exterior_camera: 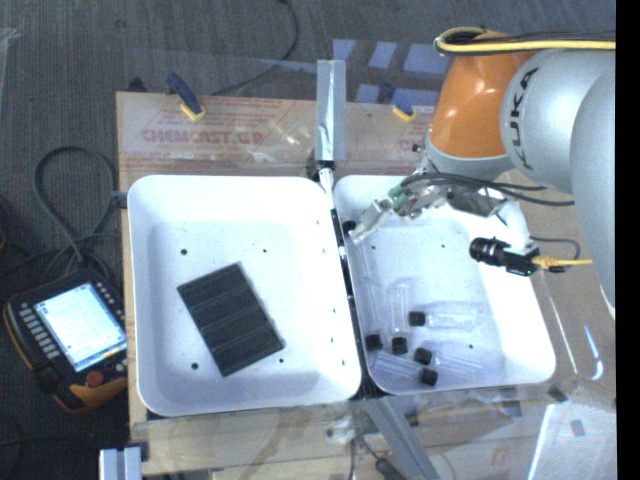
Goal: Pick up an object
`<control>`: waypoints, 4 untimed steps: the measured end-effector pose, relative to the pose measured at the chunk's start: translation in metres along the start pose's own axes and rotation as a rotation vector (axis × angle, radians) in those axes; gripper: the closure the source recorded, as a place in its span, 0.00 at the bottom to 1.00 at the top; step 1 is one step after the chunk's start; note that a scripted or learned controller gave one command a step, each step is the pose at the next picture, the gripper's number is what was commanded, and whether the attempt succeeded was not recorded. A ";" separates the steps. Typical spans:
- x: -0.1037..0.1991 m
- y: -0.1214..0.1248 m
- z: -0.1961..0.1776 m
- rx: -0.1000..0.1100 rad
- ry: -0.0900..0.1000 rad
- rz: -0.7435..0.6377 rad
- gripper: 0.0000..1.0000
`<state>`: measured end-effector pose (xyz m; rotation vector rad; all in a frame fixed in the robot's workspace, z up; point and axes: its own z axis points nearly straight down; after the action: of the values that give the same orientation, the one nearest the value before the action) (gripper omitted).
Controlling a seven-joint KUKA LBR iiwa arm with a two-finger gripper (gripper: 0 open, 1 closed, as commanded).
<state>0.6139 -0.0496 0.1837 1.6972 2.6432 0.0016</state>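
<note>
Looking down at a slant on two white bins side by side on the bench. Left bin [150, 368] holds one dark ribbed rectangular pad [229, 318], lying flat, rotated diagonally, roughly mid-bin, apart from all walls.

Right bin [535, 353] holds several clear tubes with black caps [428, 376], clustered low in the bin toward the near wall; some caps sit just beside each other, the clear bodies are hard to separate against the white floor. One more clear tube with a black cap [416, 319] lies a bit higher, near bin center. A small dark bit [349, 228] sits by the divider wall at the upper left of the right bin.

Arm [560, 98] comes in from the right, grey with orange band, hanging over the right bin's upper part. Gripper [385, 211] is at the upper left of the right bin, near the divider, tilted toward it. Cannot tell how its tool end stands; too small and cluttered. Nothing visibly held. Capped tubes are well apart from it, lower in the bin.

Teach pendant [70, 328] with lit screen lies on the floor left of the bench. Blue clamps [185, 96] on the board behind the bins.
</note>
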 end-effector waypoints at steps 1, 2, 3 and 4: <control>-0.021 -0.154 0.043 0.004 0.001 -0.085 0.00; -0.022 -0.099 0.090 -0.002 -0.011 -0.057 0.00; -0.020 -0.098 0.081 -0.003 -0.009 -0.058 1.00; -0.013 0.003 -0.001 0.001 -0.002 -0.048 1.00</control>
<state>0.6224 -0.0603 0.1844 1.6332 2.6821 -0.0015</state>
